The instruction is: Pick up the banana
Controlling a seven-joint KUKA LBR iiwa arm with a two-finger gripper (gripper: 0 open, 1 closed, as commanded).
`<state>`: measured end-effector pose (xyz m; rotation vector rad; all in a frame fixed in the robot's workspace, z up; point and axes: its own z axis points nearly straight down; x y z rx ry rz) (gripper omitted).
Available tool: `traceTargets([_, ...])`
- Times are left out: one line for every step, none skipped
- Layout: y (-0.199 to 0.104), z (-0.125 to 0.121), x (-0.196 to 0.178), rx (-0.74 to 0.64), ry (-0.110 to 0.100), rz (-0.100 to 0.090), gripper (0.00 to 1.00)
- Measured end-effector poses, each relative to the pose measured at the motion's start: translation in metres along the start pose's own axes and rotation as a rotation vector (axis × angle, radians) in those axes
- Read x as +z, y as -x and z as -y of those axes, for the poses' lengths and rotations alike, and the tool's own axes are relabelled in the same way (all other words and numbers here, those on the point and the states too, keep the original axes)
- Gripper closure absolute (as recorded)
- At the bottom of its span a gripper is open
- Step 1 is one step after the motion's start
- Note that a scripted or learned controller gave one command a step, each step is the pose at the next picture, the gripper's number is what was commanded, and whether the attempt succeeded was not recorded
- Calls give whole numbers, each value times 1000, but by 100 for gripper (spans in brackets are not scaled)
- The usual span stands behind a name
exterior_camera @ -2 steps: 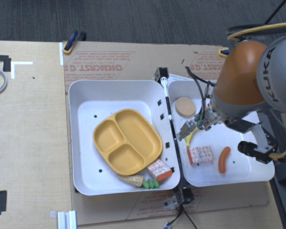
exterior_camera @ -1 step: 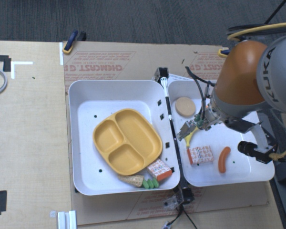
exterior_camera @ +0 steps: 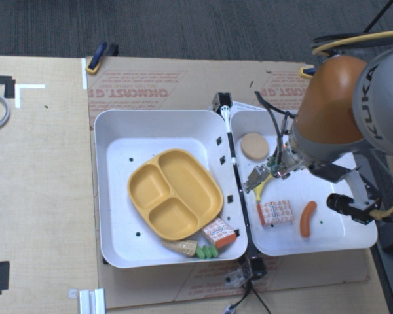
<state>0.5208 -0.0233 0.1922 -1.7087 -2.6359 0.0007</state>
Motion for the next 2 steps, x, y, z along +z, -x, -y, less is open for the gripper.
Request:
traceTargets([0,0,0,0,0,0,0])
traceTargets([83,11,93,-510,2,2,0])
